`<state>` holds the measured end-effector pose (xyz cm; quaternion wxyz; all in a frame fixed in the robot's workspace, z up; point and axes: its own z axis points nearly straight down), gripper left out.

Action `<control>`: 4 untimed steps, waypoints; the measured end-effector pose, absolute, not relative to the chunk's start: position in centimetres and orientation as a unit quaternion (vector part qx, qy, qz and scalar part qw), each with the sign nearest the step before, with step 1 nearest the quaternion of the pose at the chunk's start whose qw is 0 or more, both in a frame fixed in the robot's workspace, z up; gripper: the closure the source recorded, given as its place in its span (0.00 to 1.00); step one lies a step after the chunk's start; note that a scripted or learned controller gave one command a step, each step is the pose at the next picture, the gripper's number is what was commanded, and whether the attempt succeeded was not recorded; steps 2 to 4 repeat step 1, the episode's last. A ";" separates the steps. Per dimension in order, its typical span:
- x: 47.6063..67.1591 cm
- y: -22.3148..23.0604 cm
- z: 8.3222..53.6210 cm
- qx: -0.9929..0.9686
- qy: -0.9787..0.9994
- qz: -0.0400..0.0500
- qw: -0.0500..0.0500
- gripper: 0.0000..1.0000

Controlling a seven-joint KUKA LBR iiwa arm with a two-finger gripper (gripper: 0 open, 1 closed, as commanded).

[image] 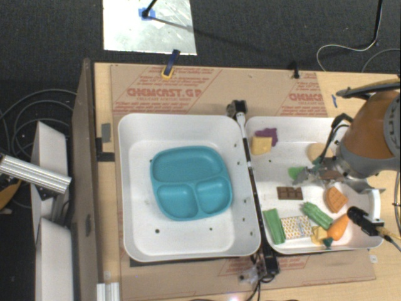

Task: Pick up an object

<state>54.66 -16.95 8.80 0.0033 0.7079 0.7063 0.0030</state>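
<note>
Inspecting the right bin, we find the claw low over a green piece, the brown chocolate bar just below it, long axis across; finger state we cannot tell.

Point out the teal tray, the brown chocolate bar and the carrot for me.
teal tray (190, 182), camera view, its centre divider.
brown chocolate bar (289, 193), camera view, its middle.
carrot (339, 227), camera view, its orange body.
</note>
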 end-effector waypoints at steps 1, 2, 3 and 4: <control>60.0 -18.6 8.7 0.705 0.709 0.002 0.004 0.00; 60.0 -18.6 8.7 0.705 0.709 0.002 0.004 0.00; 60.0 -18.6 8.7 0.705 0.709 0.002 0.004 0.00; 60.0 -18.6 8.7 0.705 0.709 0.002 0.004 0.00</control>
